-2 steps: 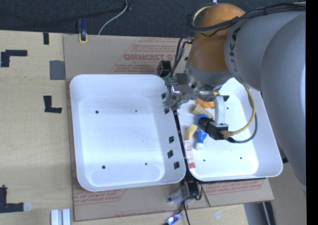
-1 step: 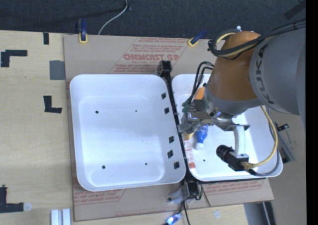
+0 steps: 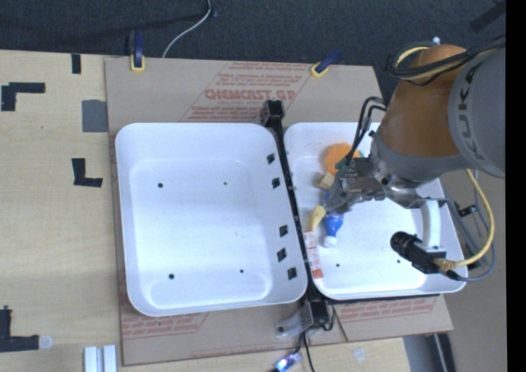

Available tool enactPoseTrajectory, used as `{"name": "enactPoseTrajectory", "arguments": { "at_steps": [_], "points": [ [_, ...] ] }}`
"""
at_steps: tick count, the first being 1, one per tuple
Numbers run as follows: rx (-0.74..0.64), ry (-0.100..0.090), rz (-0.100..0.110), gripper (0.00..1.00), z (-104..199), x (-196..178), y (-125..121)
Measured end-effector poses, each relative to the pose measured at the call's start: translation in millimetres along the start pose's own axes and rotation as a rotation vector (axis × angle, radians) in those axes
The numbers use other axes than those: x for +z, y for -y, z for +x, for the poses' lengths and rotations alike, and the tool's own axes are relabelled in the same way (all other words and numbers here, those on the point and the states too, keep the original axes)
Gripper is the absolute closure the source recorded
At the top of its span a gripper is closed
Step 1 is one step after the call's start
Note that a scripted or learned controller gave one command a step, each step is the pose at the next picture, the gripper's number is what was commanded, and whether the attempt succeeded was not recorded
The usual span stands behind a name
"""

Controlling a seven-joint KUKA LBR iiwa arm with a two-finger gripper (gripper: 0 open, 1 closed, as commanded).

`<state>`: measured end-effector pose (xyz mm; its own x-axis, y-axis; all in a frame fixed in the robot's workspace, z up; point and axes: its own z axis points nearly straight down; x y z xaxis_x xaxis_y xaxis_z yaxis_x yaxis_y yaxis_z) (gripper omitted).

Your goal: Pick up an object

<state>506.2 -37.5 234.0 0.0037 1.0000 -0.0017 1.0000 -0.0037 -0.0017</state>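
My gripper [image 3: 343, 192] hangs low over the left part of the right bin [image 3: 378, 276], above a small cluster of objects. An orange rounded object [image 3: 336, 154] lies just behind it. A blue and white piece [image 3: 332, 227] and a small yellow piece [image 3: 317, 217] lie right in front of the gripper's tip. A thin white and red tube [image 3: 311, 249] rests along the bin's left wall. The arm's body hides the objects directly beneath it.
The left bin [image 3: 197, 214] sits beside the right one, split from it by a black divider [image 3: 283, 198]. Both rest on a cardboard sheet [image 3: 238, 91]. A black cable plug [image 3: 413, 250] and yellow cable hang off the arm over the right bin's front right.
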Motion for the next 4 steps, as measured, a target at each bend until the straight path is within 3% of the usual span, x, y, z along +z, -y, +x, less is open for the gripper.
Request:
{"name": "enactPoseTrajectory", "arguments": {
  "at_steps": [1, 2, 3, 4],
  "points": [
    [-0.015, -0.003, -0.004, 1.00, 95, 43, -89],
    [0.003, 0.001, 0.003, 1.00, 12, 28, -42],
    [-0.007, -0.002, -0.004, 1.00, 32, -6, -71],
    [-0.007, -0.003, -0.002, 1.00, 53, -52, -27]
  ]
}}
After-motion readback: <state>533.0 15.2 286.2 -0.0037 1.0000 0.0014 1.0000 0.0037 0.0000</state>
